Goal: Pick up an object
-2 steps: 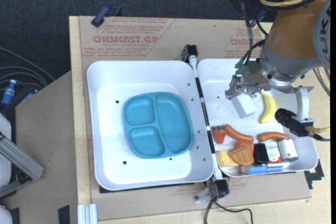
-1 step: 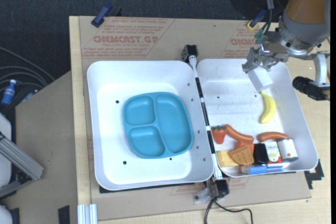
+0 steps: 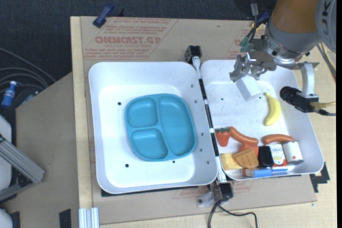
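My gripper [image 3: 249,75] hangs over the back of the right bin [image 3: 309,135], reaching in from the upper right. A small pale grey block [image 3: 248,88] sits tilted directly beneath it, its upper end caught between the fingertips, so the gripper is shut on it. To the right of the block, on the bin floor, lies a yellow banana [image 3: 272,110]. Along the bin's front edge are a red sausage [image 3: 243,138], a red strawberry-like piece [image 3: 223,136], an orange cracker [image 3: 246,158] and a white can [image 3: 278,155].
The left bin [image 3: 107,115] holds a teal divided plate [image 3: 160,126]. A black clip [image 3: 193,53] sits where the two bins meet at the back. A black fitting [image 3: 294,97] on the arm sticks out over the right bin's right side. A blue pen [image 3: 265,172] lies at the front rim.
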`<action>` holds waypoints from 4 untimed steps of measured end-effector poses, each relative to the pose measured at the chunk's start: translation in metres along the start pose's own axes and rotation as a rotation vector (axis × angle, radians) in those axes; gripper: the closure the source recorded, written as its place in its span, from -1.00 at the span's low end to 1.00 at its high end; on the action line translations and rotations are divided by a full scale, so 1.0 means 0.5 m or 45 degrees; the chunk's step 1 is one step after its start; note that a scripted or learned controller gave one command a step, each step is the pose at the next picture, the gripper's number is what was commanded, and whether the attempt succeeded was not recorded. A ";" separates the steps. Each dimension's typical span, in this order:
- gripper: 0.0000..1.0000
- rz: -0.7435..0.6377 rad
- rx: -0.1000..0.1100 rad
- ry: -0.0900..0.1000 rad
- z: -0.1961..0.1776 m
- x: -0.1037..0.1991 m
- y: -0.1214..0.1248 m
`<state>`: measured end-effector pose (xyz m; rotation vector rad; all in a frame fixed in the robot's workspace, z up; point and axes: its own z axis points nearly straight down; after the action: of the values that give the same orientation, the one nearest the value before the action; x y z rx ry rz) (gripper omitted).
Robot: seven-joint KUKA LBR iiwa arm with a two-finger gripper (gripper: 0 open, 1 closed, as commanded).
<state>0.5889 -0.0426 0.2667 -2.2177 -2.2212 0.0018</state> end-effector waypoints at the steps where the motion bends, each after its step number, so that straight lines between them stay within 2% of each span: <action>1: 1.00 0.001 0.001 0.000 0.009 0.118 -0.058; 2: 1.00 0.004 -0.005 -0.004 -0.040 -0.072 0.078; 3: 1.00 0.001 0.000 0.000 -0.003 0.015 -0.065; 4: 1.00 0.003 0.000 -0.001 0.012 -0.083 -0.075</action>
<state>0.5514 -0.0840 0.2607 -2.2211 -2.2187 0.0033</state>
